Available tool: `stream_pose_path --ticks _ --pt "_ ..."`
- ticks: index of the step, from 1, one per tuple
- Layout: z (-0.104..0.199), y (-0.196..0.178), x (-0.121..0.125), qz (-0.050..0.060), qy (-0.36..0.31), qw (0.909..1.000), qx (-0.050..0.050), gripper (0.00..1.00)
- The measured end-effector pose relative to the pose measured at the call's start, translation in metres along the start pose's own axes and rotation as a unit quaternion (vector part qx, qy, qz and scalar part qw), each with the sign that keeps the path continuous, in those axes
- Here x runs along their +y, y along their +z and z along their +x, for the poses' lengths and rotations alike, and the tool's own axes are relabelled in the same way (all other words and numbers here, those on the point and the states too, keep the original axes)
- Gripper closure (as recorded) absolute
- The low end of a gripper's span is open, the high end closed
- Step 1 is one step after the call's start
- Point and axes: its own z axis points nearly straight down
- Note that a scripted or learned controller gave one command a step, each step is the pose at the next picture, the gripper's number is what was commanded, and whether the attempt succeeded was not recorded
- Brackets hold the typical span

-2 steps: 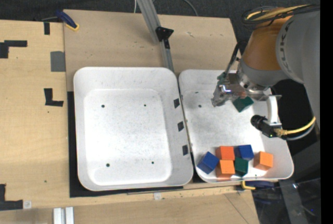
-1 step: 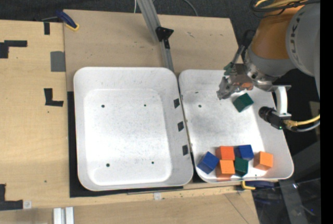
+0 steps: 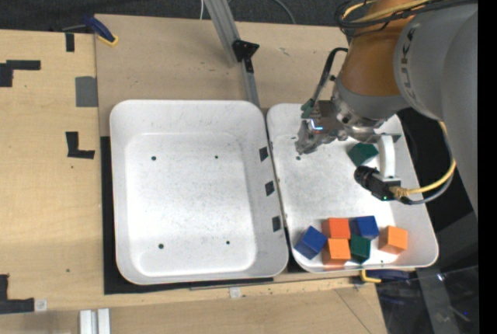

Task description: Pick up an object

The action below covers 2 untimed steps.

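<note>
My gripper [image 3: 305,143] hangs over the upper left part of the right bin [image 3: 311,185], its fingers pointing down toward the bin floor. I see nothing between them. A dark green block [image 3: 362,152] lies just right of the gripper, partly under the arm. Along the bin's front edge sits a cluster of blocks: a blue one [image 3: 311,241], an orange one [image 3: 338,227], another orange one [image 3: 338,249], a blue one [image 3: 365,227], a dark green one [image 3: 359,247] and an orange one [image 3: 394,238].
The left bin [image 3: 190,189] stands beside the right one, sharing a raised rim. A grey metal pole [image 3: 221,10] slants down from the top to the bins' back edge. The big grey and orange arm [image 3: 404,53] covers the right bin's back right corner.
</note>
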Motion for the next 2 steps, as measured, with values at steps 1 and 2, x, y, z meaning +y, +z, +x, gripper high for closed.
stream_pose_path --ticks 1,2 --pt "0.057 -0.017 0.001 -0.001 -0.001 1.0 0.001 1.0" --pt "0.109 -0.029 -0.008 0.0 -0.001 1.0 0.0 1.0"
